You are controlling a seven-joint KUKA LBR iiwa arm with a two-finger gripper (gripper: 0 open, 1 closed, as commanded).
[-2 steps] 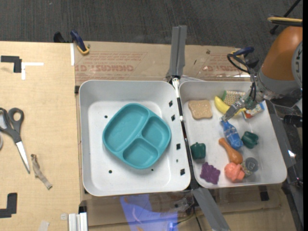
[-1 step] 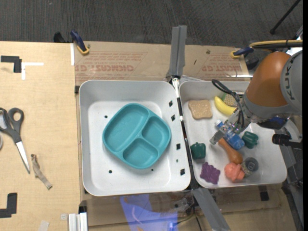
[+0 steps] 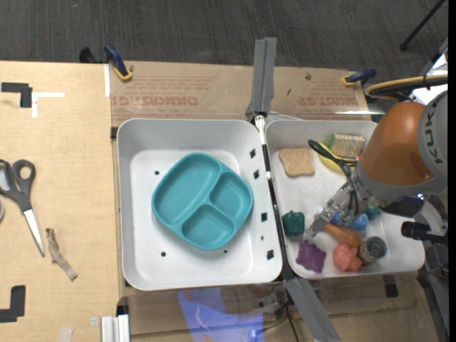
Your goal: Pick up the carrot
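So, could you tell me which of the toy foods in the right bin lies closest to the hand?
The orange carrot, just below the hand; the green pepper, purple grapes and bread slice lie farther off.

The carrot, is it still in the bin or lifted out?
In the bin. The carrot lies flat on the right bin floor among other toys, with the gripper down at its left end.
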